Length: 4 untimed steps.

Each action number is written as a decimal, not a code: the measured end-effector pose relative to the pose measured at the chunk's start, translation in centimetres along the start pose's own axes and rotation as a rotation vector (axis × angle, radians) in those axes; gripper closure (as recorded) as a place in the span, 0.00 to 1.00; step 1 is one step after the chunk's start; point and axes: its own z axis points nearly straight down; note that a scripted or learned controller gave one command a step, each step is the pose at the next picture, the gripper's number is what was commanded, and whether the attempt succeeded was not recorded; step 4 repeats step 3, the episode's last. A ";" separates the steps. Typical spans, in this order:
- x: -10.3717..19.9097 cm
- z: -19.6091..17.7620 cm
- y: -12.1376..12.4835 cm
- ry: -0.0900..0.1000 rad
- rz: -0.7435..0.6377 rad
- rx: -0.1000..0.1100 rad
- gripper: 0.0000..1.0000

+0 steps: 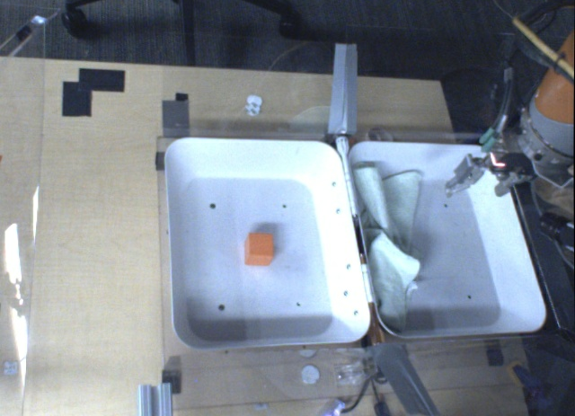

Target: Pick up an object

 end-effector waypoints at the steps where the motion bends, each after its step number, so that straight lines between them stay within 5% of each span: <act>1: 0.9 15.7 6.2 0.000 -0.074 0.001 0.00; 2: 1.0 14.5 6.5 -0.001 -0.075 -0.007 1.00; 3: 2.2 6.1 9.3 -0.001 0.069 -0.004 1.00; 4: 2.2 6.1 9.3 -0.001 0.069 -0.004 1.00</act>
